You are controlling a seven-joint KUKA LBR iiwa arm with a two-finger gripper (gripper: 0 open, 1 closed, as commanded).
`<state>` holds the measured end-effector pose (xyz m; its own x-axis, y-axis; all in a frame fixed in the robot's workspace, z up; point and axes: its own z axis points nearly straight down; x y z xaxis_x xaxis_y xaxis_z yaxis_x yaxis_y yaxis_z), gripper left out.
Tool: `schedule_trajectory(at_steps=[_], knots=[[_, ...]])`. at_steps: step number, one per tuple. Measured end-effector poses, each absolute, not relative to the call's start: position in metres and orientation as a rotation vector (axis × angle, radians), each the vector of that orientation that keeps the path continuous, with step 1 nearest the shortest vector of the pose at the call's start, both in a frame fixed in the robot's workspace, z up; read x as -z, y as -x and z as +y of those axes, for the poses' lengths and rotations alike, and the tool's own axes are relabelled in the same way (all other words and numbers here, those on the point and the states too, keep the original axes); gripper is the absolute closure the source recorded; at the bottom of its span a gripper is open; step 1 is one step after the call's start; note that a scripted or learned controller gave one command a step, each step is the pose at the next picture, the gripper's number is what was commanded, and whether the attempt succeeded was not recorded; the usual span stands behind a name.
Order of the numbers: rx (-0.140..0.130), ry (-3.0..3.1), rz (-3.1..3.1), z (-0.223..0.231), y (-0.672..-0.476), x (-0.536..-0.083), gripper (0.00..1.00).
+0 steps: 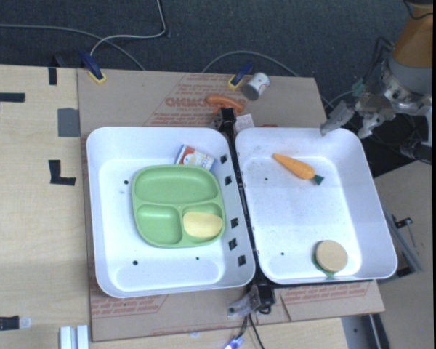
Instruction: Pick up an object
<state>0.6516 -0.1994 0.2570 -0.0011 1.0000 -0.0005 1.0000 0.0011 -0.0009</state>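
Carrot (pixel 295 167) lies in the upper part of the right bin (pixel 363 202), its long axis running diagonally from upper left to lower right, with the orange tip pointing toward the upper left and the green stem end toward the lower right. Gripper (pixel 351 120) hangs at the upper right of the frame, just past the bin's top right corner, its two fingers spread apart with nothing between them. A tan disc (pixel 330 256) sits in that bin's lower right, while the left bin (pixel 109 267) holds a green tray (pixel 176 203) with a yellow piece (pixel 203 225) in one compartment.
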Motion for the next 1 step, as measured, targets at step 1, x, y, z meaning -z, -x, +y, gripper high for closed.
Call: schedule_trajectory(at_steps=[1], knots=[[0.001, 2.219, -2.225, -0.1624, -0.6691, -0.0879, 0.00]])
